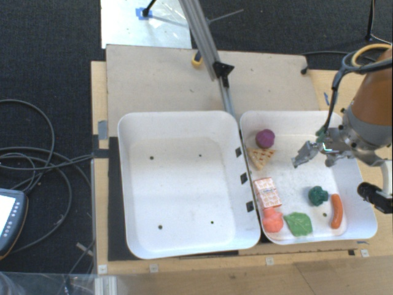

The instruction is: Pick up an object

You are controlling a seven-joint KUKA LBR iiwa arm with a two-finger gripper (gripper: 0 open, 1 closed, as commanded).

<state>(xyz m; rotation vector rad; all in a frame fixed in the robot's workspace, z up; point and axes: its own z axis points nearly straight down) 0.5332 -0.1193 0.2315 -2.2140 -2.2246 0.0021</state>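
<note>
Grey two-finger gripper point(305, 155) hovering over right white bin point(288, 120), fingers seeming parted, gripping nothing. Candidate objects lying loose below: purple ball point(265, 138), tan waffle wedge point(261, 158), dark green broccoli point(317, 195).

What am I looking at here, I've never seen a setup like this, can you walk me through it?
This is one picture from a camera fixed above a workbench, looking down at a slant. The grey and orange machine on the right is a robot arm; at its end is a two-finger gripper, a simple claw for grabbing things. Its job is to pick up an object.

On the bench sit two shallow white bins side by side. The left bin has nothing lying in it. The right bin holds toy foods: a purple ball, a waffle-like wedge, a small pink carton, an orange ball, a light green leaf, a dark green piece and an orange sausage.

The gripper hovers over the right bin with nothing between its fingers.
</note>
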